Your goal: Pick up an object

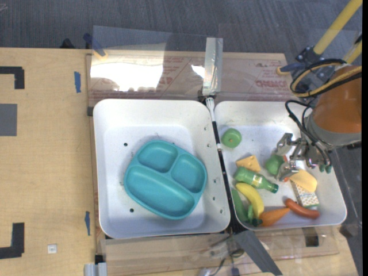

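While the arm [339, 111] is reaching in from the right, its gripper [290, 157] is hanging low over the right bin [336, 203], near that bin's middle. The fingers are pointing left, toward a small green piece [273, 165] lying just beside them; whether they are apart or together I cannot tell, and nothing is showing between them. Toy food is lying in this bin: a green apple [231, 138] near the upper left, a cheese wedge [248, 163], a green bottle [256, 180], a banana [253, 197], a carrot [275, 214], a red sausage [302, 209] and a yellow slice [305, 181] below the gripper. A teal divided plate [165, 179] is sitting in the left bin [109, 119].
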### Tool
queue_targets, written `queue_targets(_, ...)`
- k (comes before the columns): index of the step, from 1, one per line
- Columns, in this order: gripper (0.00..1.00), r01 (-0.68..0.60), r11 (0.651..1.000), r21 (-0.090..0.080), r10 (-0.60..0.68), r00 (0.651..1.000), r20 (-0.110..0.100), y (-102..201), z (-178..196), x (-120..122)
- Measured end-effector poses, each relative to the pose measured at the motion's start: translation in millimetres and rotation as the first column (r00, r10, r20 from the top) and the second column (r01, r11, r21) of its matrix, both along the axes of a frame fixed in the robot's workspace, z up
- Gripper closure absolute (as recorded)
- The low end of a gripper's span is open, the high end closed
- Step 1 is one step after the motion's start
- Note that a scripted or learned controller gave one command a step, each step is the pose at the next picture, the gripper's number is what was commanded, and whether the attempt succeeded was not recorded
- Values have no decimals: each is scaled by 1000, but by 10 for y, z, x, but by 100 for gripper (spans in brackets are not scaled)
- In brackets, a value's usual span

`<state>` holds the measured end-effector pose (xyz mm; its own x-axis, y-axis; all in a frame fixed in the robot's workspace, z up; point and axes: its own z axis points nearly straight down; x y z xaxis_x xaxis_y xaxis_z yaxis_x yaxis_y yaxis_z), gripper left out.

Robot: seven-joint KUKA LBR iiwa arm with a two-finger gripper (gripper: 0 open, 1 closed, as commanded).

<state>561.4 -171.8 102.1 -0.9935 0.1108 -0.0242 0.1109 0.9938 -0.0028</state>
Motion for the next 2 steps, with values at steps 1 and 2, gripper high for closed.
queue_targets(1, 0, 0, 1000, 1, 0, 1000, -2, 4, -10, -4)
queue_targets(2, 0, -21, 1000, 3, 21, 1000, -14, 85, -132, 214)
